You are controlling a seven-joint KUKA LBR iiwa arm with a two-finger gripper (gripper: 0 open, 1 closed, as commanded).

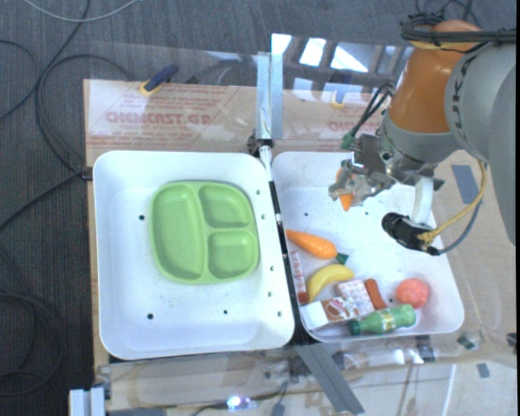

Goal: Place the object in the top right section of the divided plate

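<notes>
Orange-tipped, a small object (pixel 346 200) sits at the jaws (pixel 347 193) of the arm, over the upper part of the right bin (pixel 451 319); it appears to be pinched between the jaws, though the fingers are too dark and crowded there to be sure of the contact. The object hangs clear of the other items, with the bin floor showing below it. The grey arm with its orange band (pixel 425 85) reaches in from the right, and a black cable loops beside the wrist.

Lower in the same bin lie a carrot (pixel 313 244), a banana (pixel 328 278) just beneath it, a small red-and-white packet (pixel 354 298), a green bottle (pixel 382 321) lying on its side along the near wall, and a round orange-red fruit (pixel 412 292) near the right wall.

In the left bin (pixel 121 319) rests the green divided plate (pixel 204 232), flat near the middle, its top right section (pixel 224 204) well apart from the jaws. Both bins stand on the worktop (pixel 182 120).
</notes>
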